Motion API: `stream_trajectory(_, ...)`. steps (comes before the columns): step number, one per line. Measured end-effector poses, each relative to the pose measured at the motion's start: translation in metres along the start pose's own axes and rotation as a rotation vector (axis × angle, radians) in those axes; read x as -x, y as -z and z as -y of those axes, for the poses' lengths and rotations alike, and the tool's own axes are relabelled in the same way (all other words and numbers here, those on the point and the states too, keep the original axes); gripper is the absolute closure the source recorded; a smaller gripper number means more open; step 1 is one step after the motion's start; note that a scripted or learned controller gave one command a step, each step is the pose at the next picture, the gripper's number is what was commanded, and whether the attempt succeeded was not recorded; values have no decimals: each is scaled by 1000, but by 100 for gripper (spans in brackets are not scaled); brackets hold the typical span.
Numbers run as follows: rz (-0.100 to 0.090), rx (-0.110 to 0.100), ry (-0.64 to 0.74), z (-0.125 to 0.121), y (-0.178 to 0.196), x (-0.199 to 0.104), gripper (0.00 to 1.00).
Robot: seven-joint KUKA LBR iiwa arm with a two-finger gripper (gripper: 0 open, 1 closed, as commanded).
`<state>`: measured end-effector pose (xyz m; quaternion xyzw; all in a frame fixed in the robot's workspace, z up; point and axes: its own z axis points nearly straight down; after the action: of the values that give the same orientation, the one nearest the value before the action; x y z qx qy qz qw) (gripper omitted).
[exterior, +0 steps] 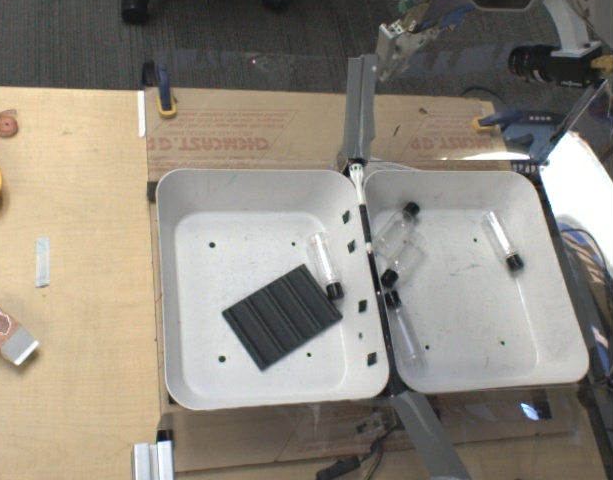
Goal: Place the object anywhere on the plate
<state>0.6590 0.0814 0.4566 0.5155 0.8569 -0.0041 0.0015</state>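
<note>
Lying flat in the left bin, the dark ribbed plate sits askew near the middle of the floor. A clear tube with a black cap lies just beside the plate's upper right corner, its capped end touching or nearly touching the plate's edge; it is not on the plate. In the right bin, several more clear tubes lie: a cluster near the dividing wall, one lower along that wall, and one well apart toward the far right. The pincer hangs high beyond the bins' far edge, over the floor; whether it is released or clenched I cannot tell.
</note>
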Motion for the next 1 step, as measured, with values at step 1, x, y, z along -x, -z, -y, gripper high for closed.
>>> stream_trajectory(1, 3, -2, 0, -1, 7, 1, 100)
